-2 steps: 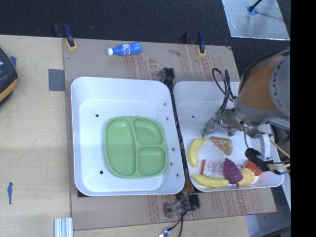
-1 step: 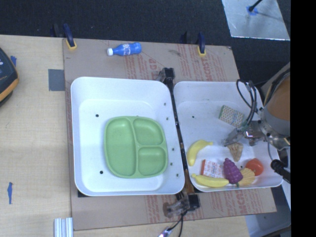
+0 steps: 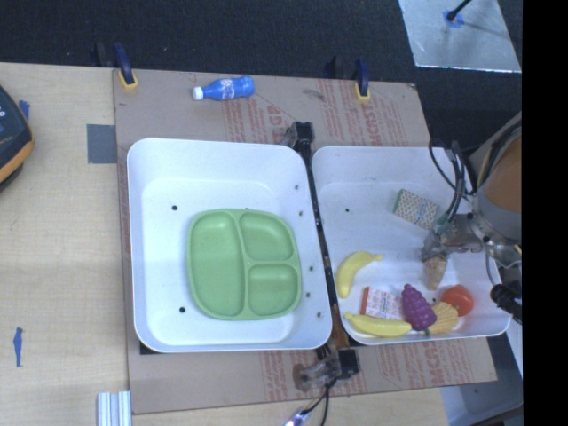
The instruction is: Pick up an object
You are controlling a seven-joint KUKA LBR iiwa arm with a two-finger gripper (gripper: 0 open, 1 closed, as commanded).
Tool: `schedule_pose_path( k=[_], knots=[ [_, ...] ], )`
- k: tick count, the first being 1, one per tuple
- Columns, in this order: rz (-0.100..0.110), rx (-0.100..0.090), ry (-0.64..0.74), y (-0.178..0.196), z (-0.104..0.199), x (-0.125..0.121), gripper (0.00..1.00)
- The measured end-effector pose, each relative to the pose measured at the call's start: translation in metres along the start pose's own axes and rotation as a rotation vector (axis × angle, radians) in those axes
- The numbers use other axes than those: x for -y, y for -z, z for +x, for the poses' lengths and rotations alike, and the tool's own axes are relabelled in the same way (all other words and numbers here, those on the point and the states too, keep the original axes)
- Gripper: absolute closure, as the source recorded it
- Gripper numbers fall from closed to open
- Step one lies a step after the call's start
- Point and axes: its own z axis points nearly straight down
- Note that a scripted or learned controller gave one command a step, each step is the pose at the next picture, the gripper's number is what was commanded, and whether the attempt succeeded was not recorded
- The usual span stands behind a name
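Note:
The right bin holds several toys. A small yellow banana lies left of centre and a longer banana rests along the front wall. Between them is a red-and-white packet. Purple grapes lie beside a red tomato, and a patterned green box sits toward the back. My gripper hangs low over the bin's right side, directly above a small tan piece. I cannot tell whether the tan piece is touched or held.
The left bin carries a green divided plate. A blue bottle lies on the board behind the bins. Black cables loop from the arm over the right bin's far right corner.

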Motion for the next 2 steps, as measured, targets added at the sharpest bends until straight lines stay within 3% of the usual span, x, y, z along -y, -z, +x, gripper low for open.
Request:
schedule_pose_path(
  k=[1,2],
  knots=[
    [-0.004,0.000,0.000,0.104,0.073,0.013,1.00],
    [-0.003,0.000,0.000,0.121,0.134,-0.030,1.00]
  ],
)
